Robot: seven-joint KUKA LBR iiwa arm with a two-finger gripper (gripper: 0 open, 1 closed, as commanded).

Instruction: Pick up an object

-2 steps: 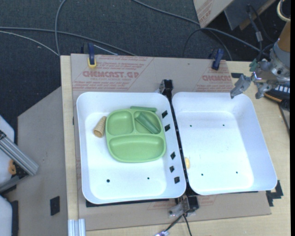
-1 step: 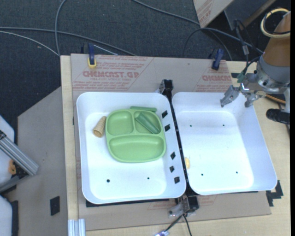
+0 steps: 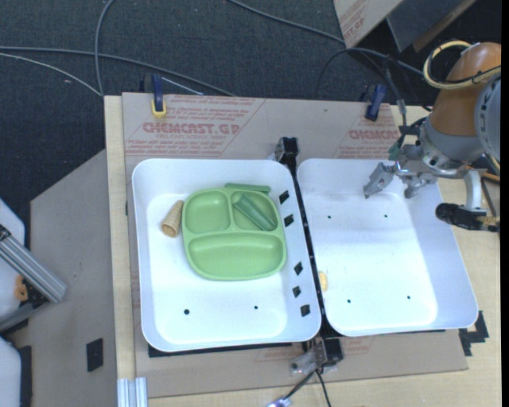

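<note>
Two white bins (image 3: pixel 238 338): one green plate (image 3: pixel 233 234), one cone (image 3: pixel 172 219), one tool (image 3: pixel 395 182).

Arm (image 3: pixel 465 87) cut off by the right edge; only the orange band and wrist show. Gripper (image 3: pixel 395 183) small and blurry, so grip state unreadable. Green item (image 3: pixel 256 211) in the upper right compartment of the green divided plate (image 3: pixel 235 234): too soft to identify. Another green piece (image 3: pixel 248 188) pokes out behind the plate's far rim, mostly hidden. Tiny yellowish thing (image 3: pixel 322 280) at the inner rim of the right bin (image 3: pixel 382 262), too small to name. Cardboard box (image 3: pixel 362 16) cropped by the top edge. Metal rail (image 3: pixel 28 266) runs off the left edge. Cable (image 3: pixel 298 393) leaves the frame at the bottom.
</note>
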